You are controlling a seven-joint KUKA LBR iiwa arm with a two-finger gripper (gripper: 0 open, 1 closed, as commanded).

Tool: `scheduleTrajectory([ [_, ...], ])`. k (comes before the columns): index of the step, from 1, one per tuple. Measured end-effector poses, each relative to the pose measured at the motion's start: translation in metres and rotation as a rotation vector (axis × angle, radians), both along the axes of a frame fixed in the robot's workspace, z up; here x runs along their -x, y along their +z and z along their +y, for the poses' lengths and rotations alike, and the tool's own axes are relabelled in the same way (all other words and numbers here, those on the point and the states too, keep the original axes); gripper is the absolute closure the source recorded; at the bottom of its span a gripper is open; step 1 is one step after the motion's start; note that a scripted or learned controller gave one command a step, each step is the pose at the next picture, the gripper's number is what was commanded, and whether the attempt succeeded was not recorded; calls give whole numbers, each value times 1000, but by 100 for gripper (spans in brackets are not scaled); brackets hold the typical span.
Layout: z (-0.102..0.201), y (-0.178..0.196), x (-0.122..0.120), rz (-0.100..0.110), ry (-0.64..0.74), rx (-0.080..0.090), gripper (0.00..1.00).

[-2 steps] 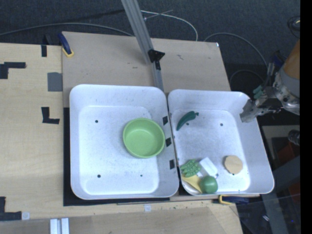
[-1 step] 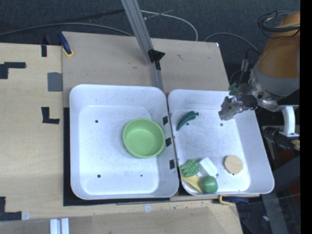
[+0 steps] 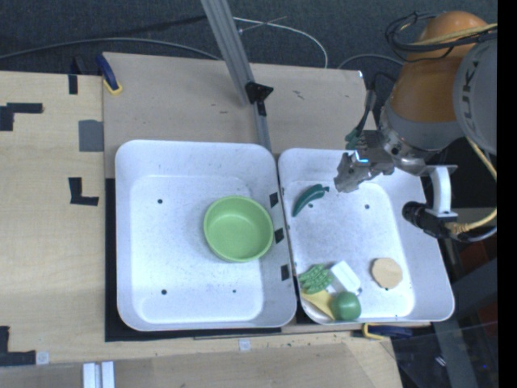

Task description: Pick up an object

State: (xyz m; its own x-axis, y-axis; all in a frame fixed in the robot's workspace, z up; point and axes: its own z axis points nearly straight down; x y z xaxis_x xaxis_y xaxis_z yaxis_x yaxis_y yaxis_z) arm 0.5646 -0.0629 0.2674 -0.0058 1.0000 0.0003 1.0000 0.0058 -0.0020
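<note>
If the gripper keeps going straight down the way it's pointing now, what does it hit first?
Most likely bare floor of the right bin, near its back wall. The gripper points down just right of the dark green curved object, which it looks set to miss narrowly, though depth is hard to judge from this slanted view.

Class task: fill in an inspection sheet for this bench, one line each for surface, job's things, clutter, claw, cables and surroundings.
Surface: two shallow white bins, left bin, right bin, on a tan wooden bench.
Job's things: round light-green bowl in left bin; dark green curved piece, tan round disc, green ball in right bin.
Clutter: small heap of green, yellow and white items beside the ball.
Claw: claw above right bin's far end.
Cables: black loops on the arm.
Surroundings: slanted grey pole.
</note>
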Motion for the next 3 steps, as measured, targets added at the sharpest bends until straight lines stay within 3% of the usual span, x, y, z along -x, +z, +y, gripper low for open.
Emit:
scheduleTrajectory([
  [3,157,-25,-51,-1,1,0,100],
])
